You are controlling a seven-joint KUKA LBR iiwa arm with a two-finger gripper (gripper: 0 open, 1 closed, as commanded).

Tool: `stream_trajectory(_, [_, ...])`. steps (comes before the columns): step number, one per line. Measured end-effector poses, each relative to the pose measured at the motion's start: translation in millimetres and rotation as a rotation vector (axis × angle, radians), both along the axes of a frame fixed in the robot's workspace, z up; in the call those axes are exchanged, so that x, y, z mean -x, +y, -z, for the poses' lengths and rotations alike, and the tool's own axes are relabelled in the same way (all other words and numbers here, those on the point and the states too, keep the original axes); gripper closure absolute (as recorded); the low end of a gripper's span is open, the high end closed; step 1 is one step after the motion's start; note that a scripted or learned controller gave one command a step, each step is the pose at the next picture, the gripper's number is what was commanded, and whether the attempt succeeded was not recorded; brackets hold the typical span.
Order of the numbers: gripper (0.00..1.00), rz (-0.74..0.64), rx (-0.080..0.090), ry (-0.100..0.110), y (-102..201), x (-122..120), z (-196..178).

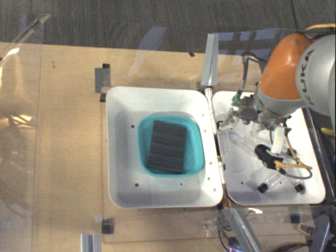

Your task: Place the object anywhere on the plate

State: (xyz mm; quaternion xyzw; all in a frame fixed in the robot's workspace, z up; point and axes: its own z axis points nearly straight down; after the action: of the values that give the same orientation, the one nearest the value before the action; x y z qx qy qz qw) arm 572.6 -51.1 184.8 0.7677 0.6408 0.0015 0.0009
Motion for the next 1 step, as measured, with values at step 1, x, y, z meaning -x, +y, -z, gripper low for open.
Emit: stream_trajectory(1, [0.0, 0.044, 0.003, -0.012, -44.4, -27.4, -206.9])
